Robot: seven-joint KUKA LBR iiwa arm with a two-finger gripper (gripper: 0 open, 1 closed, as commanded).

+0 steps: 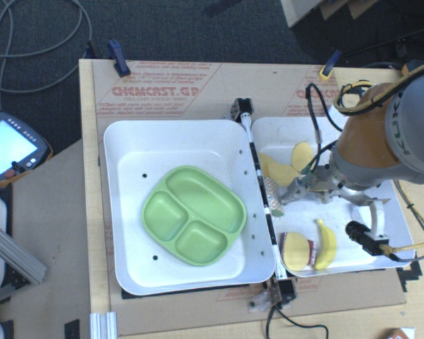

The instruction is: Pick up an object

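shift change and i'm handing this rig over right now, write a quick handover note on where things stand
Gripper: low in the right white bin, near its left wall; the view does not settle whether it is open or shut, or whether it has anything.
Right bin's things: a yellow banana at the front, a round yellow and red piece left of it, pale yellow pieces at the back by the arm.
Left white bin: a green plastic divided plate, lying flat.
Done: no pick confirmed.
Left: grasp one object and lift it.

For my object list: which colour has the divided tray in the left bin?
Light green; the divided tray shows clearly in the camera view.
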